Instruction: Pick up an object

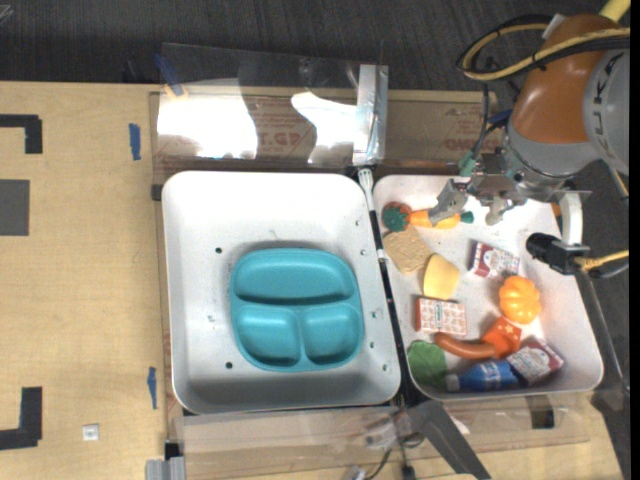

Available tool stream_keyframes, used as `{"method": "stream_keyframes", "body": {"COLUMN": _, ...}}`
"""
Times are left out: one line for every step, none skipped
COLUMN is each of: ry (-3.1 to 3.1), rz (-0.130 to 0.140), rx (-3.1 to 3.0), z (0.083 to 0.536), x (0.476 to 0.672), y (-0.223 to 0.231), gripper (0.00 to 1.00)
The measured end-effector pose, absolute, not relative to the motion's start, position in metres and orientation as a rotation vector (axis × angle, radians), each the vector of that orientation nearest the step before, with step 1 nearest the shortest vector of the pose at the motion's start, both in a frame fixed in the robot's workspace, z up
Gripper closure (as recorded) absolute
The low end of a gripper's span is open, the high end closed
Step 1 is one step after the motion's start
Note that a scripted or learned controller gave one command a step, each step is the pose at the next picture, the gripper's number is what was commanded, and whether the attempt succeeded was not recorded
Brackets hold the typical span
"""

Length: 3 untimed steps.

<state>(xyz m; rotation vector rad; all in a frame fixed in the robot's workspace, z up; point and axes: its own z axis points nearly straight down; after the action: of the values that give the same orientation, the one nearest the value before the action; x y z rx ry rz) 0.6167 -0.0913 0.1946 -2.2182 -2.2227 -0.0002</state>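
Near edge of the right bin (590, 368): blue bottle (482, 376), green veg (428, 360), sausage (466, 347); mid-bin, an orange pumpkin (519, 298), yellow wedge (441, 276), two small cartons. Far end: gripper (478, 196) w/ fingers spread wide, holding nothing, just above a toy carrot (437, 218) by the cracker (406, 249); left bin (190, 208) holds a teal divided tray (296, 306).

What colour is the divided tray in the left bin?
The divided tray is teal; the camera view shows it clearly.
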Motion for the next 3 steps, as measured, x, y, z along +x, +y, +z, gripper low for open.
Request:
{"method": "stream_keyframes", "body": {"ry": -2.233, "rz": 0.007, "rx": -2.204, "z": 0.127, "x": 0.587, "y": -0.132, "gripper": 0.0}}
{"method": "stream_keyframes", "body": {"ry": -2.22, "rz": -0.006, "rx": -2.23, "z": 0.088, "x": 0.65, "y": -0.125, "gripper": 0.0}}
{"method": "stream_keyframes", "body": {"ry": -2.097, "rz": 0.036, "rx": -2.312, "z": 0.085, "x": 0.66, "y": -0.12, "gripper": 0.0}}
